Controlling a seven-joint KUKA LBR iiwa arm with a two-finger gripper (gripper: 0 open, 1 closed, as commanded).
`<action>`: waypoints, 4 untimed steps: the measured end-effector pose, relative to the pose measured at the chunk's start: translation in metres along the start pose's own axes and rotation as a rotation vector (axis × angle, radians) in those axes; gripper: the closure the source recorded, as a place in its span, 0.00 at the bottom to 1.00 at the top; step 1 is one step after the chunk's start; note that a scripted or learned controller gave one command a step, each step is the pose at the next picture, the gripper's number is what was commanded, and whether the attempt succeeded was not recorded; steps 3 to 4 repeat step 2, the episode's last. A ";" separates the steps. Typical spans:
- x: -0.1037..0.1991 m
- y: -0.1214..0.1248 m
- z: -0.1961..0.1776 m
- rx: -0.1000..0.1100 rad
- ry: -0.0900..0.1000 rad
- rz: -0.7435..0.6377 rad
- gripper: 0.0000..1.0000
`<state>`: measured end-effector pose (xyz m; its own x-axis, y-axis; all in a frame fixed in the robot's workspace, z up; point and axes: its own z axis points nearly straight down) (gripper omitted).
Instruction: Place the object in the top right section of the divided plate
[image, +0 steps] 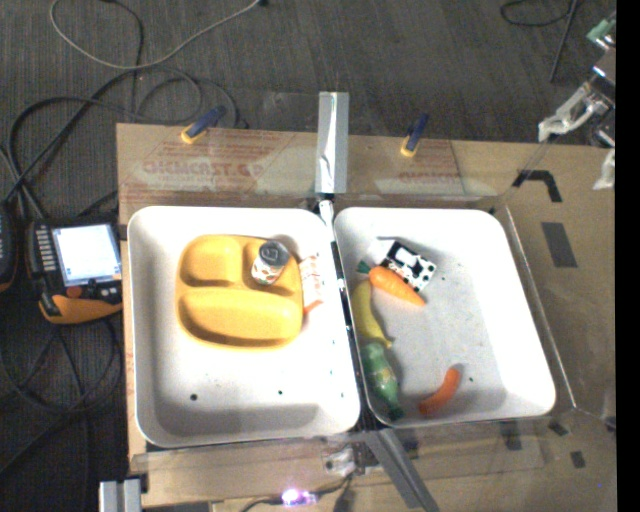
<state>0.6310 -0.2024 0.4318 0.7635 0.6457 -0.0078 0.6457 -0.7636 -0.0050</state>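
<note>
Where the bench edge comes closest to the camera, the two bins sit side by side, their inner walls touching along the middle. In the right bin (520, 330), the nearest things are a small orange pepper-like piece (440, 390) and a green vegetable (380, 370), the green one lying against the inner wall beside a banana (367, 310), likely loose spares left where they came to rest. Beyond them a carrot (397, 285) lies touching a black-and-white patterned object (411, 263).

In the left bin (150, 380), the yellow divided plate (235, 315) lies flat in the far half. A small can (269, 262) stands upright in the plate's top right section, close to the ridge that parts it from the left one. I judge this to be the task's object, already where the task wants it, free-standing with nothing touching it.

Farther off, two blue clamps (202, 123) pin the board to the bench, and cables trail over the dark floor.

At the far right corner, the gripper (572, 112) hangs well apart from both bins, probably parked clear of the work. It is too small and cut off to tell whether it is spread or pressed together.
</note>
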 end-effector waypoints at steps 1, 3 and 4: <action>0.000 0.000 0.000 0.000 0.000 0.000 0.00; 0.008 -0.045 0.008 0.002 0.001 0.002 0.00; 0.008 -0.045 0.008 0.002 0.001 0.002 0.00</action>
